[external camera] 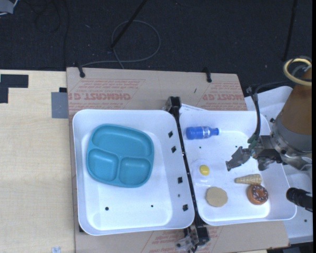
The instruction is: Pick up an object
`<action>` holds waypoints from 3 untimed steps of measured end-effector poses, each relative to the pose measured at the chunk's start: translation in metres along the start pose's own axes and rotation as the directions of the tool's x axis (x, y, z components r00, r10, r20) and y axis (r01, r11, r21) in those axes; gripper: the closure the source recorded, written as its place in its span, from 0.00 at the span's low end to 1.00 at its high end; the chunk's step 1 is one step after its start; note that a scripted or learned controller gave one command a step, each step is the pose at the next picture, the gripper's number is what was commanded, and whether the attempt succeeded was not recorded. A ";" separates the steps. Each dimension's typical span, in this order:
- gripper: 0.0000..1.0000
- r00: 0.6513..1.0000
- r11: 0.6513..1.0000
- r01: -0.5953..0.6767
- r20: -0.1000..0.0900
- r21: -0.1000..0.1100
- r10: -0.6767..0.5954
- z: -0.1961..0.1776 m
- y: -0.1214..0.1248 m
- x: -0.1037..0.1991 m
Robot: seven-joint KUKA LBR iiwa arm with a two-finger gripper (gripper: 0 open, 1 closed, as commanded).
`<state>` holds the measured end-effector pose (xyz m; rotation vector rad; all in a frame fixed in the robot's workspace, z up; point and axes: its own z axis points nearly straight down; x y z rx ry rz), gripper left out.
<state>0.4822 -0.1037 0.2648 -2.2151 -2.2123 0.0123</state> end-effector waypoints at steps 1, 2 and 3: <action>0.00 1.000 1.000 0.002 0.001 -0.009 -0.002 -0.005 0.001 0.000; 0.00 1.000 1.000 0.001 0.000 -0.003 -0.001 0.053 0.001 -0.009; 0.00 1.000 1.000 0.001 0.000 -0.005 -0.001 0.099 0.007 -0.008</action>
